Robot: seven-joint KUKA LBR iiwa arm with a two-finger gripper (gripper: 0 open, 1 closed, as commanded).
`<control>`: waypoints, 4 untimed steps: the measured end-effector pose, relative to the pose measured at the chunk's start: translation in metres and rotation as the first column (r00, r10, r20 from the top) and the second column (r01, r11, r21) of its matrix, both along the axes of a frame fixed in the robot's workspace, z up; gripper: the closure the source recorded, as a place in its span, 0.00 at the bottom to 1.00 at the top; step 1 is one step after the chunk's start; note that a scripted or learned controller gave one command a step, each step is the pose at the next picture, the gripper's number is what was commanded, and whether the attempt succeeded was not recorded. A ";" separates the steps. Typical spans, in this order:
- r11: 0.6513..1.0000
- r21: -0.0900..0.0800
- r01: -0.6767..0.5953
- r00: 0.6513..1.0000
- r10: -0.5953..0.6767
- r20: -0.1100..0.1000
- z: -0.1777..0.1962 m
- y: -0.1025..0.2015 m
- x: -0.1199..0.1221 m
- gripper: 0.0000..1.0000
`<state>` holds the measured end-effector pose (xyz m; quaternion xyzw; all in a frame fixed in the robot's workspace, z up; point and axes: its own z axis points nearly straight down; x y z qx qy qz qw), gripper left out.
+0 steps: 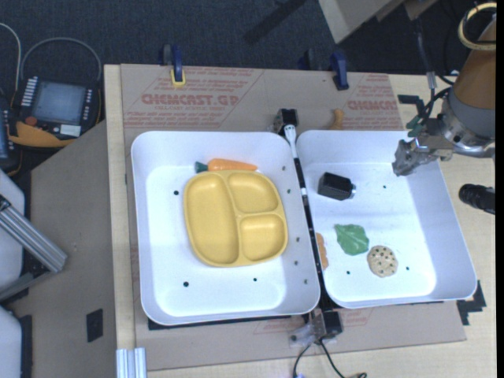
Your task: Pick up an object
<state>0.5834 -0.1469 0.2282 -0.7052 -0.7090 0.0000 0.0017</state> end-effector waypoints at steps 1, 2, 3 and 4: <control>1.000 0.000 0.001 1.000 -0.001 0.000 0.000 0.044 -0.009 1.00; 1.000 0.000 -0.001 1.000 0.001 -0.001 -0.011 0.099 -0.013 1.00; 1.000 0.000 0.000 1.000 0.000 -0.001 -0.019 0.153 -0.013 1.00; 1.000 -0.001 0.000 1.000 0.000 0.004 -0.015 0.211 -0.008 1.00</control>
